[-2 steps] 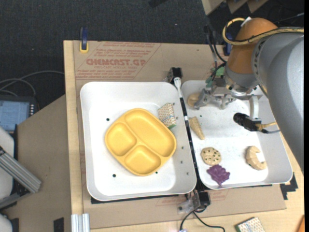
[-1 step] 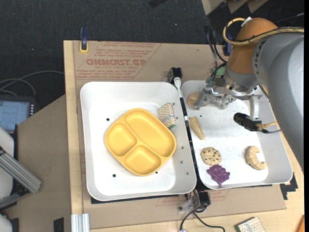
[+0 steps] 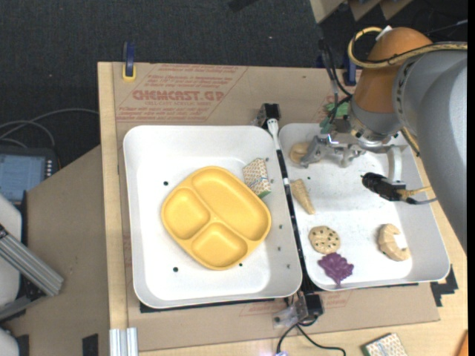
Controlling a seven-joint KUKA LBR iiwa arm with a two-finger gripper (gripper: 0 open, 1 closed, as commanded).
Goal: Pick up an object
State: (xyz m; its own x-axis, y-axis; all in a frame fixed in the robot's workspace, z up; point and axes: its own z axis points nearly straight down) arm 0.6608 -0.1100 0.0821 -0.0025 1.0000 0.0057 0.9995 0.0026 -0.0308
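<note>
Your gripper (image 3: 332,148) sits low over the right bin (image 3: 423,269), and you can't tell how its fingers stand. A tan item (image 3: 299,152) beside it is partly covered, so its shape stays unclear. The patterned piece (image 3: 257,173) tucks behind the yellow tray (image 3: 215,216). The arm (image 3: 434,87) runs off the right edge. A small box (image 3: 382,345) is cut off at the bottom edge.
</note>
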